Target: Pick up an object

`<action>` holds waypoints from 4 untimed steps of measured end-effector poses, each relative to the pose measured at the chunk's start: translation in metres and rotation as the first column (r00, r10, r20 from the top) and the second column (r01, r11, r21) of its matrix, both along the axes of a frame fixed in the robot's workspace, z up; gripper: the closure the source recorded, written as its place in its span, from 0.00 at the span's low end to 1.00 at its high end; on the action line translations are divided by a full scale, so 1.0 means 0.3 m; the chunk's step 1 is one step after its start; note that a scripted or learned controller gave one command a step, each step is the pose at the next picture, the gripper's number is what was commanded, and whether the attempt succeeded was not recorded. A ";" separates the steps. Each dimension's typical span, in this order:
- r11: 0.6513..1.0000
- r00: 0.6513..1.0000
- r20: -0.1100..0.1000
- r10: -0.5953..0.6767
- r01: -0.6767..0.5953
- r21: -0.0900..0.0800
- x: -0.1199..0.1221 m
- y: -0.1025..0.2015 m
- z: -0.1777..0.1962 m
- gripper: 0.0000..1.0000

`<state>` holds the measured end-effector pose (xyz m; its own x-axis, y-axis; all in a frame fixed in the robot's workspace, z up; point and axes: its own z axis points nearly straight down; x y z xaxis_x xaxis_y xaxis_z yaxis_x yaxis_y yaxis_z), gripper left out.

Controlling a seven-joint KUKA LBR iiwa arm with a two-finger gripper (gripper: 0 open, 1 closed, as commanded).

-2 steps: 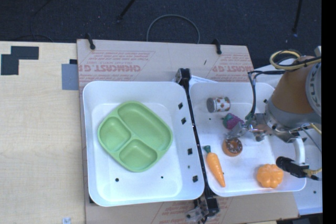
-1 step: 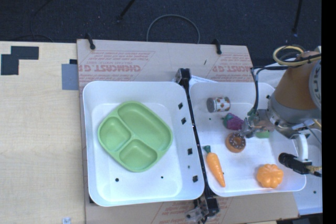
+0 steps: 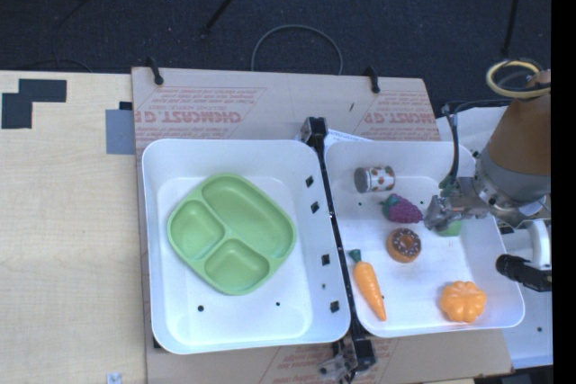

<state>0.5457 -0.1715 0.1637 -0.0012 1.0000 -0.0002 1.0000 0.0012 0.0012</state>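
- In the right bin (image 3: 504, 306), use the donut (image 3: 404, 245) as your landmark: round, brown-glazed with specks, looks like hard plastic toy food.
- Pincer (image 3: 443, 218) sits just right of the donut and slightly above it in the view, low over the bin floor. Can't tell if it's apart or together; the metal head blocks the tips and nothing shows clamped in it.
- A bit of green peeks out right under the pincer, too hidden to name.
- Purple grape cluster (image 3: 402, 209) is just above the donut, bumpy surface, closest to the pincer on its left side.
- Small can (image 3: 373, 179) lies on its side further up-left of the donut; smooth cylinder, likely to roll.
- Carrot (image 3: 369, 283) is lower-left of the donut, tapered orange with a green top, near the divider wall.
- Orange pumpkin (image 3: 463, 301) is lower-right of the donut, ribbed and squat, well apart from the rest.
- Green divided plate (image 3: 230, 232) is far left of the donut, in the left bin (image 3: 180, 319); glossy, three compartments.
- Your best bet, I'd judge: go for whatever's nearest, the grapes or the green piece. Centre over it, descend straight, close across the narrow side, lift slowly.
- Watch for nudging the donut sideways.
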 end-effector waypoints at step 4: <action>1.000 1.000 -0.006 0.003 -0.003 0.003 -0.044 0.329 0.225 1.00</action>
<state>0.5324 -0.0727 0.2311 -0.0037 1.0000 0.0028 1.0000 0.0037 -0.0053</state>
